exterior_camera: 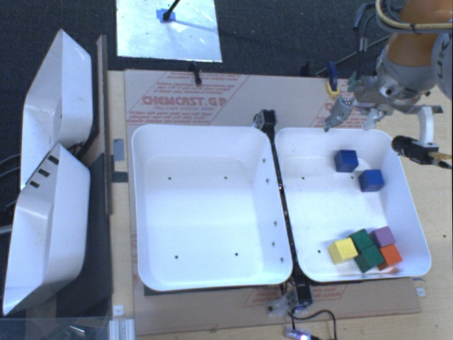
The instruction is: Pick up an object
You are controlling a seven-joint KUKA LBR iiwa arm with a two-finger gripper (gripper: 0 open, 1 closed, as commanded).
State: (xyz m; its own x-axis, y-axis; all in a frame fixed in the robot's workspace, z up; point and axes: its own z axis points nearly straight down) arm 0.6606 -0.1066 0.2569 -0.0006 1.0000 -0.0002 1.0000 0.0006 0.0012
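My gripper [352, 118] hangs open above the far edge of the right bin [311, 190], its two fingers spread with nothing between them. Just below it, inside the right bin, lie two blue cubes: one [345, 160] near the back and another [371, 180] a little nearer and to the right. At the bin's front right corner sits a tight cluster: a yellow cube [345, 250], a green block [367, 249], a purple cube [384, 235] and an orange cube [390, 256].
The left bin [205, 204] sits beside the right one, divided by a black strip [280, 190]. Two more white bins [53, 176] lean at the far left. A metal plate [168, 20] lies at the back.
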